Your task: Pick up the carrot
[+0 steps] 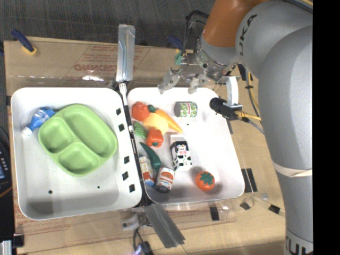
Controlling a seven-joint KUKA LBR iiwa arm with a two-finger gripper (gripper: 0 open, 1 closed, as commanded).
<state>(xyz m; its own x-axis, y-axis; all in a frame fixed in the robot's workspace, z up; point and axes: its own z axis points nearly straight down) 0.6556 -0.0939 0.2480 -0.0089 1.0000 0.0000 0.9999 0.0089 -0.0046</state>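
The carrot (169, 120) is orange with a green stalk end and lies slanted in the right bin (229, 158), resting against a yellow fruit (153, 122). My gripper (180, 83) hangs above the back rim of that bin, up and slightly right of the carrot and apart from it. Its fingers (166, 84) are spread open with nothing between them. A small green-labelled can (186, 109) lies just below the gripper, right of the carrot.
The right bin also holds a red tomato (139, 111), an orange pepper (154, 137), a green vegetable (152, 156), a cow-print carton (181, 154), a red can (166, 179) and a round orange-red fruit (205, 180). In the left bin sits a green divided plate (77, 139).
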